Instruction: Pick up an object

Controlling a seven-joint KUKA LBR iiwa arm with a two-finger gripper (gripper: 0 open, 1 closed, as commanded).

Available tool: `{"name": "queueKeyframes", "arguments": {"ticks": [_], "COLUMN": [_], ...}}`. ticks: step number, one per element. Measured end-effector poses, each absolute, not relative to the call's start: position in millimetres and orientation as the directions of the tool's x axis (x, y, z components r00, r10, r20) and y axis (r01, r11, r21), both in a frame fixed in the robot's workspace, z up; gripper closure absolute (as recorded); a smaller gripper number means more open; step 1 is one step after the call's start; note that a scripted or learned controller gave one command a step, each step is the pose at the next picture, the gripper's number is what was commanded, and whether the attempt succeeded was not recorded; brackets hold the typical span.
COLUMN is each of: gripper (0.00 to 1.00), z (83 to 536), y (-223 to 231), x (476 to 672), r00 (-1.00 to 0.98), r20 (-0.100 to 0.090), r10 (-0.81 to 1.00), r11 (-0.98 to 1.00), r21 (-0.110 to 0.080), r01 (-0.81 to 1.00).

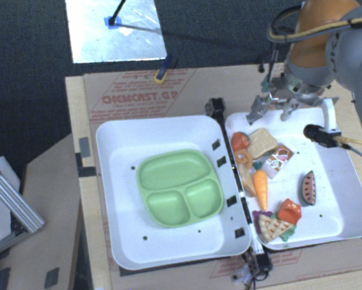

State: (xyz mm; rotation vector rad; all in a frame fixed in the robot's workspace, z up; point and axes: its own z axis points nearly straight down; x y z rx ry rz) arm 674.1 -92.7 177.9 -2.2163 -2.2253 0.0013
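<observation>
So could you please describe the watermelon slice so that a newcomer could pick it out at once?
Look in the right-hand white bin, the one full of toy food. The watermelon slice lies alone toward its right side, apart from the cluster along the divider. It is the lone red wedge with dark seeds and a dark rind.

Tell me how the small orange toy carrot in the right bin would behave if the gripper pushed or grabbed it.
The small orange toy carrot looks like moulded plastic, so it is probably stiff and light. Its rounded, tapered body may roll or pivot when nudged. It lies close beside other toy food near the right white bin wall, so a push could jostle those too, and smooth sides might slip.
</observation>
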Motion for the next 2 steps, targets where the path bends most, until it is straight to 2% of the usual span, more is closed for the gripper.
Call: {"name": "queueKeyframes", "arguments": {"ticks": [1,2], "gripper": [0.00,0.00], "z": [120.8,102.5], "y": [-88.8,-89.1], "x": [666.8,668.3], "r00": [-0.001,-0.001], "r20": [0.001,0.000], "r10": [1.000,1.000], "r11": [0.001,0.001], "r21": [0.000,0.004], "r01": [1.000,1.000]}}
